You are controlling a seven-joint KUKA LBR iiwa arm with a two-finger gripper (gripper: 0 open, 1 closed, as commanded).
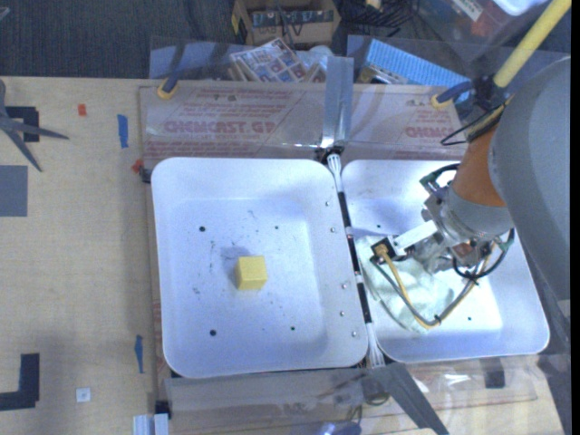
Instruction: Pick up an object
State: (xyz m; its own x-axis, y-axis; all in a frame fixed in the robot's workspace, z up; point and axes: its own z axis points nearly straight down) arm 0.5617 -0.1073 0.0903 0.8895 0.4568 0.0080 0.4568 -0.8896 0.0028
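Gripper (433, 254) low in the right bin (507, 333); spread or pressed together, I cannot tell.
Yellow cube (251, 272) lies alone mid left bin (181, 188), well apart from it; it looks light, perhaps soft, with flat faces, so pinch two opposite sides.

Red print on the left clear panel (227, 120) behind the bins reads roughly "CHEMCAST G.P"; the smaller red lines above it are too fine to read. The right clear panel (410, 123) carries the same kind of red lettering, only partly legible; a printed packet (265, 62) farther back shows coloured print, too blurred to make out.
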